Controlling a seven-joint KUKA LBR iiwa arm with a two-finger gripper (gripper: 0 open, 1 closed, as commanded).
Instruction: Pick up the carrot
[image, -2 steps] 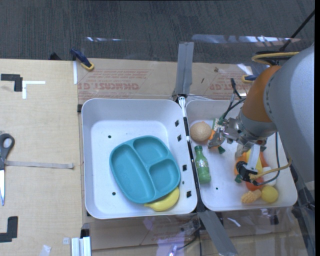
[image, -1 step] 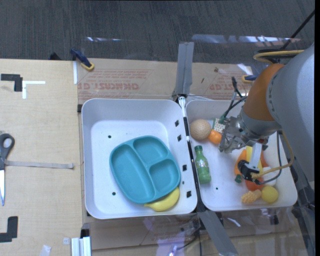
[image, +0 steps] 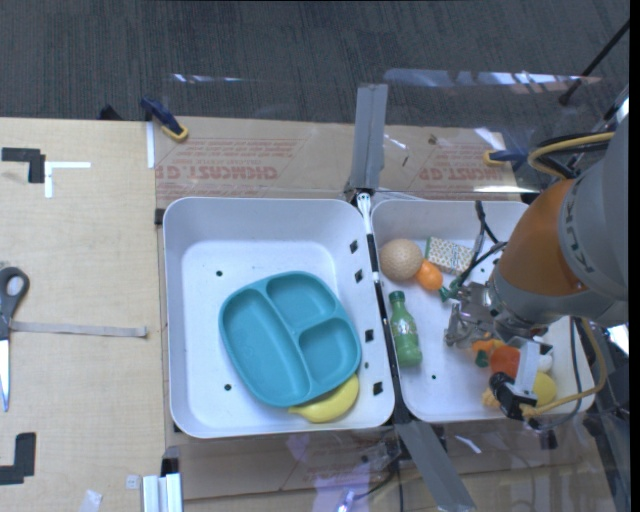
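In the right bin (image: 425, 395), an orange carrot-like piece (image: 497, 352) lies partly under the arm's wrist, with only its near end showing. My gripper (image: 461, 332) hangs low over the bin floor just left of that piece, between it and a green bottle (image: 405, 328). I see nothing held in it. A smaller round orange item (image: 430, 277) sits farther back, next to a tan ball (image: 400, 259).
A patterned packet (image: 450, 255) leans at the back of the right bin, and a yellow item (image: 541, 388) lies at its front right. The left bin (image: 185, 330) holds a teal divided plate (image: 290, 338) and a banana (image: 330, 405). The grey-and-orange arm (image: 560, 250) covers the right bin's right side.
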